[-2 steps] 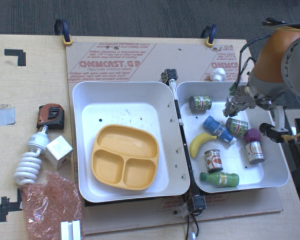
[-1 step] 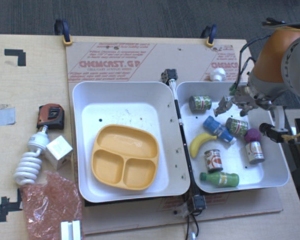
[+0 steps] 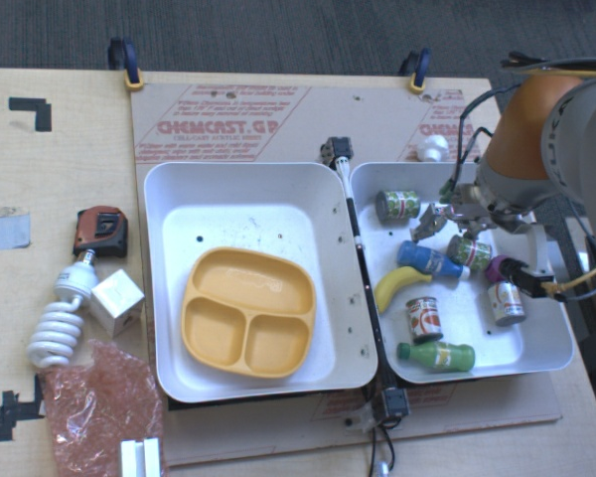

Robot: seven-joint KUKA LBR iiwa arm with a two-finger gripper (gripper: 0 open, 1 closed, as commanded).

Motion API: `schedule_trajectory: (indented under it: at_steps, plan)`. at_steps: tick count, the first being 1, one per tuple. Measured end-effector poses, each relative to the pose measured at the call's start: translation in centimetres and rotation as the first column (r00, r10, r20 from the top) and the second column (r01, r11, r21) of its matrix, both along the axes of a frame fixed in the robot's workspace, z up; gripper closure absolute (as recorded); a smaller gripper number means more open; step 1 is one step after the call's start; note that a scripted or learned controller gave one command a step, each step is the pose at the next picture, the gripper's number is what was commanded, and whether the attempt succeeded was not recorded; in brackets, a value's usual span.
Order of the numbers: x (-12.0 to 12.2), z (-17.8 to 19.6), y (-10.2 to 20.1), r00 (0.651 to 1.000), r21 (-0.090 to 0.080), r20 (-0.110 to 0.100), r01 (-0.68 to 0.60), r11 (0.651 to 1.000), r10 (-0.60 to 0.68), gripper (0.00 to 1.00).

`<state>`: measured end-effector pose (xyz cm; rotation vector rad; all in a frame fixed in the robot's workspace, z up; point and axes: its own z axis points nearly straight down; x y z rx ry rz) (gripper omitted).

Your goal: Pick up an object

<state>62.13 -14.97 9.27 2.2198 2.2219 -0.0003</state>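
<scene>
**A:** Looking at your claw point(image 3: 447, 222) first: it hangs over the upper part of the right bin point(image 3: 551, 351), below the grey arm point(image 3: 566, 137) and its orange band. Its metal parts sit just beside a green can point(image 3: 471, 252) lying on its side. You cannot tell from this angle whether it is released or clenched, and nothing is seen between its parts.

**B:** What lies around it?

**A:** Just below and left you have a blue bottle point(image 3: 430, 260), lying flat, with a banana point(image 3: 400, 286) curving beneath it. Up and left stands another green can point(image 3: 398, 206) near the bin's top wall. To the right, a small purple item point(image 3: 500, 267) and a silver can point(image 3: 506, 302). Lower down, a red and white can point(image 3: 423, 318), and a green bottle point(image 3: 436, 356) lying along the bottom wall.

**B:** And beyond that bin?

**A:** Your left bin point(image 3: 169, 256) holds a yellow divided plate point(image 3: 246, 311). On the bench point(image 3: 40, 187) left of it you see a tape measure point(image 3: 100, 232), a spiral light bulb point(image 3: 62, 311), a small white box point(image 3: 117, 298) and a pinkish mesh bag point(image 3: 104, 405).
</scene>
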Motion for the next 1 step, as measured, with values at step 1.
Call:
schedule_trajectory:
  at_steps: [1]
  plan:
    - [0.06,1.03,-0.08,1.000,-0.001,0.002,0.002,1.000,-0.002,1.00]
